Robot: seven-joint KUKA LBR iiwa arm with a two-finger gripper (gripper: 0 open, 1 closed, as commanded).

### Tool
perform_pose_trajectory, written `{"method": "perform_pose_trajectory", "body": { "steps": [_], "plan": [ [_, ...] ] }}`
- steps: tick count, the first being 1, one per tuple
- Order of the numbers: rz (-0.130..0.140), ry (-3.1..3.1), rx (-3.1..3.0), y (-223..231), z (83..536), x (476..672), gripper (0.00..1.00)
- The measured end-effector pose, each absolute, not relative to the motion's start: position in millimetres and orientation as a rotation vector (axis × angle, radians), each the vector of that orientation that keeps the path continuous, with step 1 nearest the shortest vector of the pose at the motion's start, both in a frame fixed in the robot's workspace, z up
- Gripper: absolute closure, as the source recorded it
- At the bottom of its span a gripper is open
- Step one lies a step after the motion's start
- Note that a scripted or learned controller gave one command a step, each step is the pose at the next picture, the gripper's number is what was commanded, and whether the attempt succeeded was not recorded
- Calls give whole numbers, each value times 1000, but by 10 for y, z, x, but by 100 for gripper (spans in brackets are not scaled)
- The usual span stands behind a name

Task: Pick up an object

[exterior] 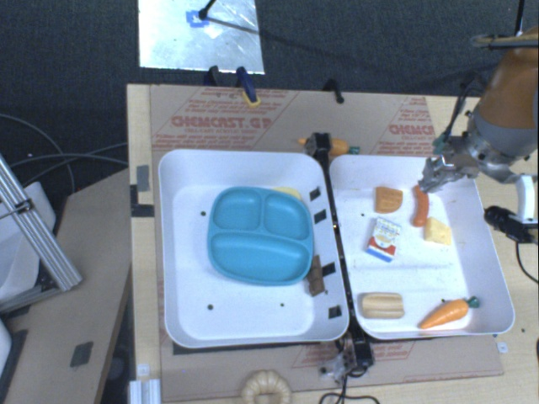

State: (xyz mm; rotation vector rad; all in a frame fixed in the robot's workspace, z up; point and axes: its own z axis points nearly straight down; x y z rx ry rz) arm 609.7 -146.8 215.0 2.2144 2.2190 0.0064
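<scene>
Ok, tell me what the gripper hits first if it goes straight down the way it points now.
Most likely the orange sausage: the gripper hangs just above its upper end in the right bin. Depth is hard to judge from this slant, so it could land on bare bin floor beside it.

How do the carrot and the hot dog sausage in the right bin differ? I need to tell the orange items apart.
The carrot is bright orange, tapered, with a green end; the sausage is redder, uniform, rounded. The carrot lies slanted near the bin's front edge; the sausage lies nearly upright near the gripper. Both rest in the right bin.
</scene>
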Motion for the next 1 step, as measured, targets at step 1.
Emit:
{"method": "perform_pose_trajectory", "body": {
  "steps": [1],
  "plan": [
    [4,2224,2214,-1468,2254,6109,100]
  ]
}}
